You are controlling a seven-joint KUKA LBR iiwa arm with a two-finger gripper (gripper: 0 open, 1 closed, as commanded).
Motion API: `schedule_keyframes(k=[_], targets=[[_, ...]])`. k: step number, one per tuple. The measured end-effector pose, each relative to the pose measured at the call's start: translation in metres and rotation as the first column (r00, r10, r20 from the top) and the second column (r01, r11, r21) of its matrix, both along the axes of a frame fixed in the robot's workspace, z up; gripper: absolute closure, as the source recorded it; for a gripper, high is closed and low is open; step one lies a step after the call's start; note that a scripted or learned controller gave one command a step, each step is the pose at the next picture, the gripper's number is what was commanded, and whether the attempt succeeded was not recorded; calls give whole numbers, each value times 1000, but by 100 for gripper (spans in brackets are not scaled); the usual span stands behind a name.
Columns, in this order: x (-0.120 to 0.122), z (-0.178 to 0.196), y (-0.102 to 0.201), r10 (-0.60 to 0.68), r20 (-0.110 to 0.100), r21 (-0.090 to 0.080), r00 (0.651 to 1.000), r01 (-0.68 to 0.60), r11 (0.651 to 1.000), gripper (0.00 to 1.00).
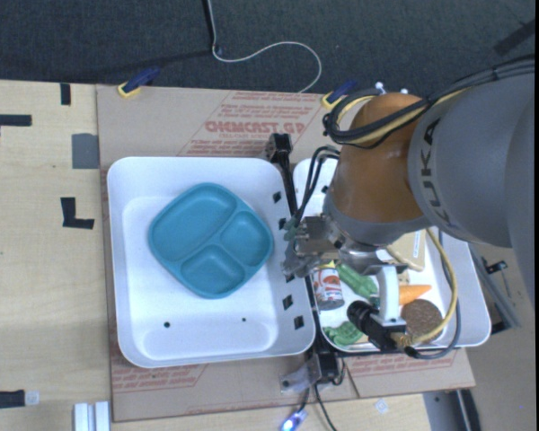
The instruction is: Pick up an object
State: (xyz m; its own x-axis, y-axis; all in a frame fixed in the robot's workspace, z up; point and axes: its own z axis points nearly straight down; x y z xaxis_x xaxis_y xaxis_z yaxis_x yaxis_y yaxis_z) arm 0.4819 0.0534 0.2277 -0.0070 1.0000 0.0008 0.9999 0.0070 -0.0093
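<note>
- Reaching in from the right of the frame, the grey arm with its orange band hangs over the right bin.
- The gripper sits low at that bin's left edge; whether it is spread or pressed together I cannot tell.
- Just beside it, in the right bin, lie a small can, green pieces, an orange bit and a brown round object.
- The left bin holds a blue divided plate, lying flat, well apart from the gripper.
- Both bins rest on cardboard on the table.
</note>
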Motion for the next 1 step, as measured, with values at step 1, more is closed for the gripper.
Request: schedule_keyframes(k=[1], targets=[[3,206,57,2,26,5,1000,-2,1000,100]])
